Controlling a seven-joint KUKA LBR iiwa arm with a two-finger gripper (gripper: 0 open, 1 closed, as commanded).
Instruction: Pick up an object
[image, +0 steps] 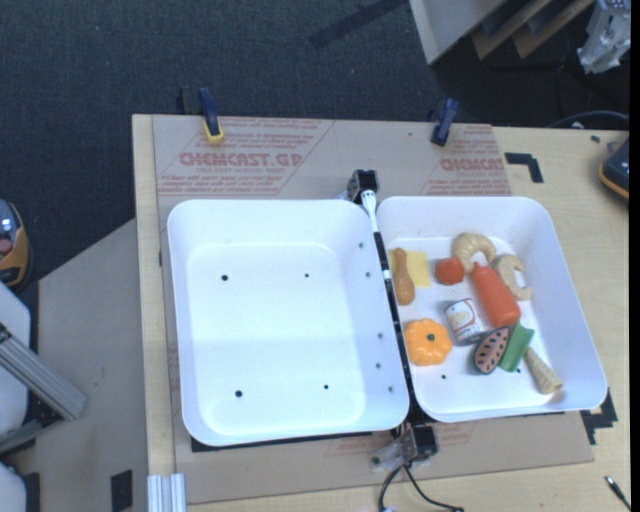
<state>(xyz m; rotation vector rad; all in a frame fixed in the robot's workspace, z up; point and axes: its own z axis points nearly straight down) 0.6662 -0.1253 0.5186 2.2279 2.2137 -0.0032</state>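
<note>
Gripper: can't tell how far open it is or whether it has hold of anything.

Everything pickable sits in the right bin (572, 300), bunched in its middle and toward the left wall:
- tan oblong piece (402, 277) lying along the left wall, with a yellow block (418, 268) touching its right side
- small red round piece (450, 270) just right of the block
- tan curved piece, croissant-like (472, 245), at the far end of the pile
- long orange-red piece (495, 295) running at a slant from the red round one toward the near right
- pale ring-shaped piece (514, 272) against its right side
- small can with a printed label (461, 320), tipped over, just left of the orange-red piece's lower end
- orange pumpkin (426, 342) near the left wall, apart from the can
- dark red slice with black dots (489, 352) beside a green piece (517, 347); the two touch
- tan stick (543, 372) coming out from under the green piece toward the near right corner

Left bin (270, 215): white floor with four small dark holes.

The bins butt up against each other. There is a black clip (363, 184) at the far end of the seam and another clip with wires (415, 441) at the near end.

Both bins sit on a brown sheet printed CHEMCAST (240, 158), held to the bench by a blue and yellow clamp (210, 115) and a blue clamp (444, 122) at its far edge.
</note>
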